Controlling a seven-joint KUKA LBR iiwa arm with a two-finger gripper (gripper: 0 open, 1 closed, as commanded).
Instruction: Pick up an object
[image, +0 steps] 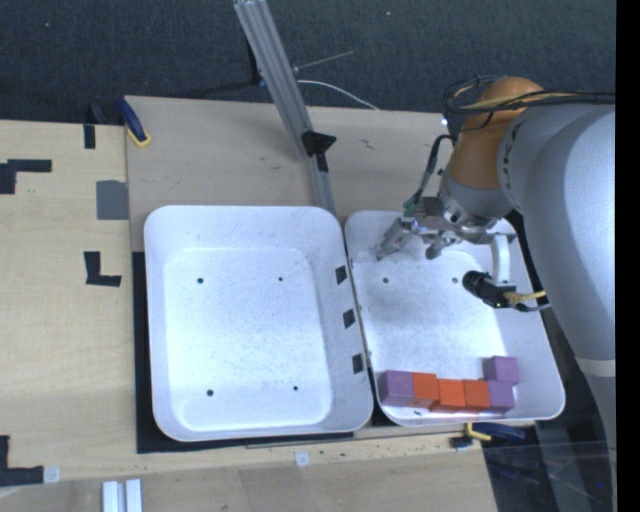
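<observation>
My gripper (410, 245) hangs over the far end of the right bin (440, 300), fingers spread apart and pointing down-left, with nothing between them. Along the near wall of that bin lies a row of blocks: a purple block (398, 387), an orange block (424, 390), a second orange block (476, 394), and a purple block (501, 370) stacked at the right end. The blocks are well apart from the gripper, toward the camera.
The left bin (240, 320) sits beside the right one. A slanted metal pole (285, 90) rises behind the bins. The large grey arm body (570, 220) covers the right side. Black tape marks (98, 268) lie on the bench at left.
</observation>
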